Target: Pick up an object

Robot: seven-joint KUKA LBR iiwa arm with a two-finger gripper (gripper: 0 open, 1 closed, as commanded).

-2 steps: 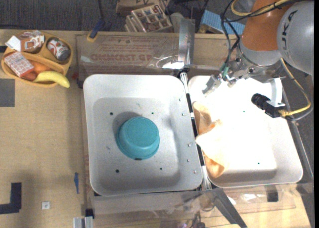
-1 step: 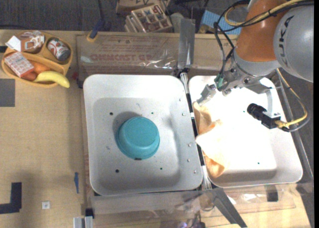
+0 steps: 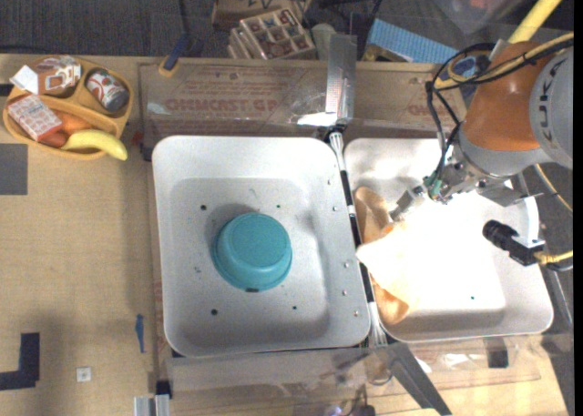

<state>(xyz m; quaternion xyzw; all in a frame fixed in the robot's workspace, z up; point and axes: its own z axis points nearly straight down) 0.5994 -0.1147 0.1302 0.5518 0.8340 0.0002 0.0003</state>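
Reaching in from the right, the grey arm (image 3: 510, 123) slants down over the right bin (image 3: 519, 319), its claw (image 3: 401, 209) low near that bin's left wall. Whether the claw is wide or narrow I cannot tell. A tan, floppy object (image 3: 373, 218) lies against that left wall, just beside the claw. A teal bowl (image 3: 253, 250) sits upside down mid-floor in the left bin (image 3: 182, 177), with open floor all round it.

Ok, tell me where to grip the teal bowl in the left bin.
The teal bowl sits upside down, base up, so no rim is offered. Probably come straight down from above and pinch across its round sides, fingers spread wide; nothing else in the left bin crowds it.
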